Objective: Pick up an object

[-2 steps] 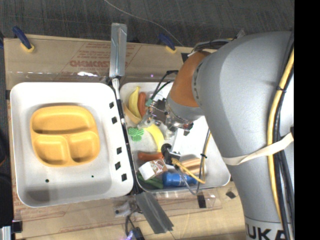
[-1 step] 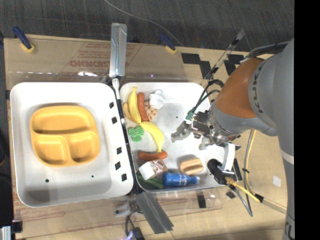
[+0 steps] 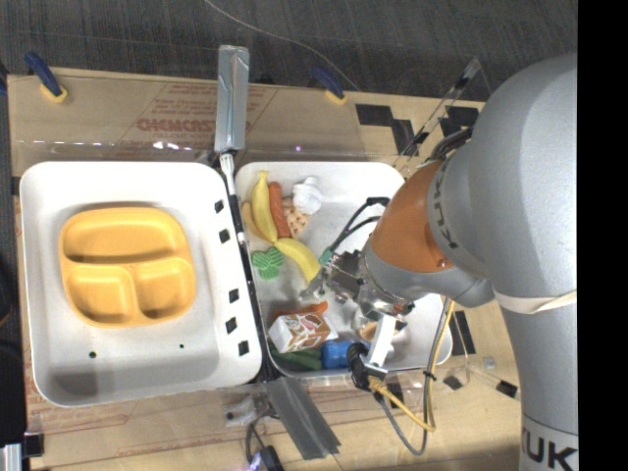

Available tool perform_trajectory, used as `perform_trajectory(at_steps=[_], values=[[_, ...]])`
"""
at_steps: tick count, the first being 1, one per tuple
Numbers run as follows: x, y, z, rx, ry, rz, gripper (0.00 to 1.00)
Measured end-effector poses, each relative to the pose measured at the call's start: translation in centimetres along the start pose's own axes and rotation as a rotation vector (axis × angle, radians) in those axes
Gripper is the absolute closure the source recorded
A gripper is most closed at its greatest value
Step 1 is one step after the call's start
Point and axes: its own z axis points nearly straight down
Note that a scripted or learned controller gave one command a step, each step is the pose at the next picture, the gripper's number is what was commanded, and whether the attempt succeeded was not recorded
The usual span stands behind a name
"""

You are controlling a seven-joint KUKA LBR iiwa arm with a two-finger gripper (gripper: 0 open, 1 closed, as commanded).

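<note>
The right bin (image 3: 388, 177) holds several small items. A yellow banana (image 3: 260, 209) lies next to a reddish sausage (image 3: 280, 211) and a white object (image 3: 307, 196) at the far end. A second banana (image 3: 297, 256) and a green toy (image 3: 266, 262) lie in the middle. At the near end are a small orange-and-white carton (image 3: 299, 332), a blue object (image 3: 337, 353) and a dark green item (image 3: 299, 359). My gripper (image 3: 334, 275) hangs low over the bin's middle, just right of the second banana and above the carton. The wrist hides the bin's right half.
The left bin (image 3: 39, 263) carries a yellow divided tray (image 3: 126, 263). A black divider with clips (image 3: 235, 263) separates the bins. The grey arm with its orange band (image 3: 412, 238) and loose cables (image 3: 402, 410) crowd the right bin's right side and near corner.
</note>
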Motion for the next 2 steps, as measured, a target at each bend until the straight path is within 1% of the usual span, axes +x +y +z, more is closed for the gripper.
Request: perform_trajectory(at_steps=[1, 2], values=[[0.0, 0.1, -0.1, -0.002, 0.0, 0.001, 0.0], [4.6, 5.3, 1.1, -0.003, 0.001, -0.105, 0.0]])
